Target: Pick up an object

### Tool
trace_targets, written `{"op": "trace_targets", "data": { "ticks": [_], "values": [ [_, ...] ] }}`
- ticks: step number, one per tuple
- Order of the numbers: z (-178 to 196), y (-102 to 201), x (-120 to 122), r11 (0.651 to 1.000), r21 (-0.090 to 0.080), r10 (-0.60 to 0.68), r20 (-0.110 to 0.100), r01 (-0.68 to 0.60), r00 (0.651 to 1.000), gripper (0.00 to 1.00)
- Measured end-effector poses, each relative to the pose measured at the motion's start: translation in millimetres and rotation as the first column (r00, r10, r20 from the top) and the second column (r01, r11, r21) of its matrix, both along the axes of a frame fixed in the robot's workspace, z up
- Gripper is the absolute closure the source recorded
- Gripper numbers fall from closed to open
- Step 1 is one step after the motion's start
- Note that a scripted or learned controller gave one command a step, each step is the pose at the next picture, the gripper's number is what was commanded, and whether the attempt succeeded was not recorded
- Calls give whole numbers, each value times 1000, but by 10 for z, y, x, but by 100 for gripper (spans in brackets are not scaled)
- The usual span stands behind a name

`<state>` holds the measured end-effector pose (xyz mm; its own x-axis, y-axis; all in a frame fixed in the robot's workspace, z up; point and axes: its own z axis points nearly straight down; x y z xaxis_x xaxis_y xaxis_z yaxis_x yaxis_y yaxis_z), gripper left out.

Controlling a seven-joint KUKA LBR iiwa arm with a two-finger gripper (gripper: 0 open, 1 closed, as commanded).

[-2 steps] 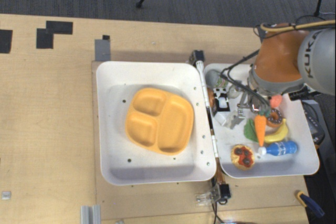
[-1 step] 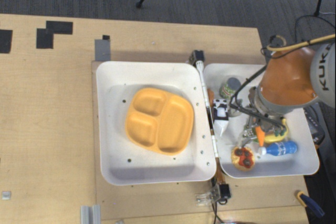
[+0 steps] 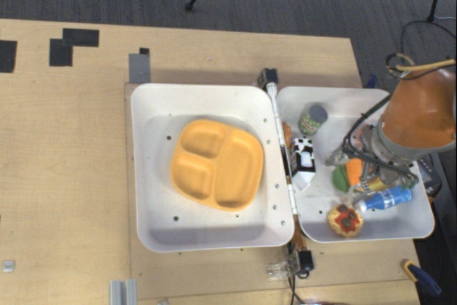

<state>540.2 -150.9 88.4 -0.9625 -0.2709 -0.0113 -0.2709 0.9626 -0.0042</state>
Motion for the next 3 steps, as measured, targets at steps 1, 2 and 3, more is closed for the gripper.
{"op": "trace_targets", "data": {
  "ticks": [1,2,3],
  "values": [
    [7,366,-199,986,-5,169,3,-169,986,0],
    [120,369,-181,986,-6,165,8,-165,986,100],
    [119,369,-183,986,-6,165,8,-165,986,0]
  ]
}}
